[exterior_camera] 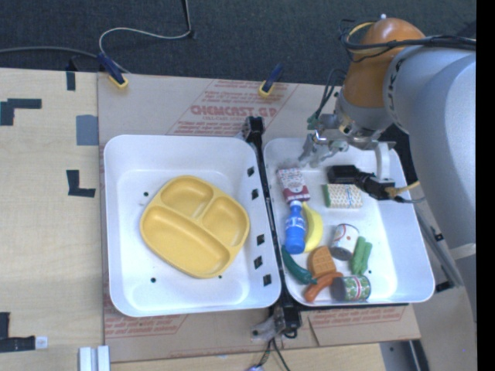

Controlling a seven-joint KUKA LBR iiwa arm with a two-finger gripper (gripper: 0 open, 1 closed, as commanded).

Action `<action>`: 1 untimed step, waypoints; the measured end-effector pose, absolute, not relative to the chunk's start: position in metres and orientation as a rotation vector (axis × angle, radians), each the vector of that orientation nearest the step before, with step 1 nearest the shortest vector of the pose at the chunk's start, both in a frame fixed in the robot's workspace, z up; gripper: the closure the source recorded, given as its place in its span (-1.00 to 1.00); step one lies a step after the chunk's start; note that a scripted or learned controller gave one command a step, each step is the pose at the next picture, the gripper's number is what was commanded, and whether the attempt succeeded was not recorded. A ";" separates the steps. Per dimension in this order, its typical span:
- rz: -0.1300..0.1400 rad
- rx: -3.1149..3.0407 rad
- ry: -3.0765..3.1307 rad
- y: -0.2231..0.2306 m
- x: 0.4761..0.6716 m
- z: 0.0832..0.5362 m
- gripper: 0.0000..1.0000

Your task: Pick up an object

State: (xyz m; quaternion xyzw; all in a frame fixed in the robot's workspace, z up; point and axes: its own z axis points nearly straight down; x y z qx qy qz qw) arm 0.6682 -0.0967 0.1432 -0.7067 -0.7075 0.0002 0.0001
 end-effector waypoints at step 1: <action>0.000 -2.220 -2.222 -0.095 0.668 0.147 1.00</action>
